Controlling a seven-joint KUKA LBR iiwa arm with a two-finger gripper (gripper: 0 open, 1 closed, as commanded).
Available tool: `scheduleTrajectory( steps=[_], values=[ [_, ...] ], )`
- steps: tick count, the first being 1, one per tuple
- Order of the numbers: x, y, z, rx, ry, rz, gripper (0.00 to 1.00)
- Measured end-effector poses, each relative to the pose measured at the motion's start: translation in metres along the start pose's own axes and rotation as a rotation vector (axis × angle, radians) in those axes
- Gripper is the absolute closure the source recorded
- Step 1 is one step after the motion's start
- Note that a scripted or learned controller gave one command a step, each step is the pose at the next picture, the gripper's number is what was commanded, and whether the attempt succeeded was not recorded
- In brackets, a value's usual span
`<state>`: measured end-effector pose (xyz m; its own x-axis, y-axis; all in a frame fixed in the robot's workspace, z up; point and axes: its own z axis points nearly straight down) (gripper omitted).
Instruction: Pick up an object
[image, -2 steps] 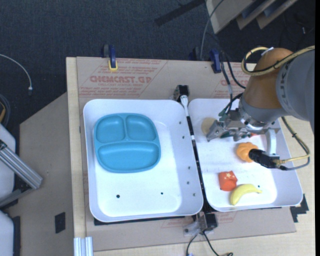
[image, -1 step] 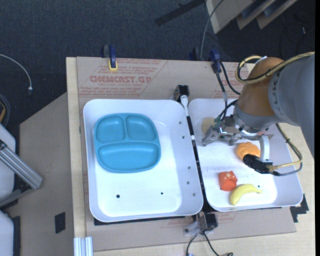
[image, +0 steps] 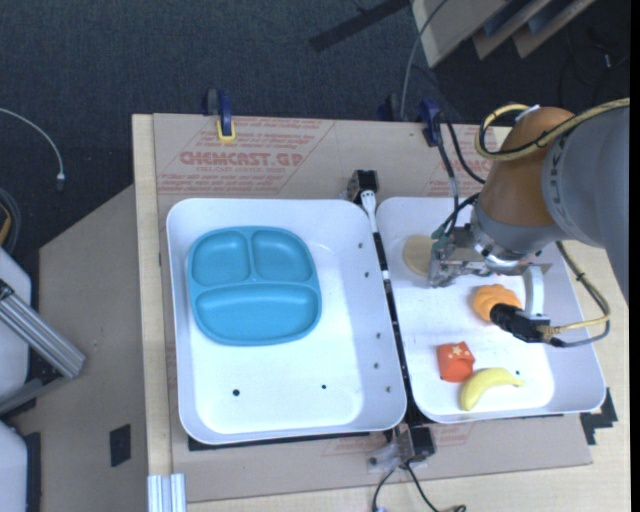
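The hand (image: 450, 268) hangs low in the upper part of the right bin (image: 570, 390), just beside a pale tan disc (image: 415, 255) that lies near the bin's left wall; whether it is apart or together cannot be told, since the grey wrist and cabling cover it from above. The candidate objects all lie in this right bin: an orange rounded piece (image: 494, 298) close under the wrist, a red block (image: 455, 361) below it, and a yellow banana (image: 487, 386) touching or nearly touching the red block near the front edge. All appear to be small toy foods, so they are probably light, stiff and smooth, apt to slip or roll unless pinched across a narrow width; the banana is best taken across its middle, the red block across opposite flat faces. The left bin (image: 200, 400) holds a blue divided plate (image: 256, 285). The orange piece is partly masked by a black fitting and cable, and the tan disc's right side is hidden behind the hand.
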<state>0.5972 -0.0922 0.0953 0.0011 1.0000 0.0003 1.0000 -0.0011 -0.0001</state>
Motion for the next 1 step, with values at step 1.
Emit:
scheduleTrajectory(
  steps=[1],
  values=[
    [-0.0061, 0.0100, -0.0512, -0.008, -0.002, -0.001, 1.00]
  ],
)
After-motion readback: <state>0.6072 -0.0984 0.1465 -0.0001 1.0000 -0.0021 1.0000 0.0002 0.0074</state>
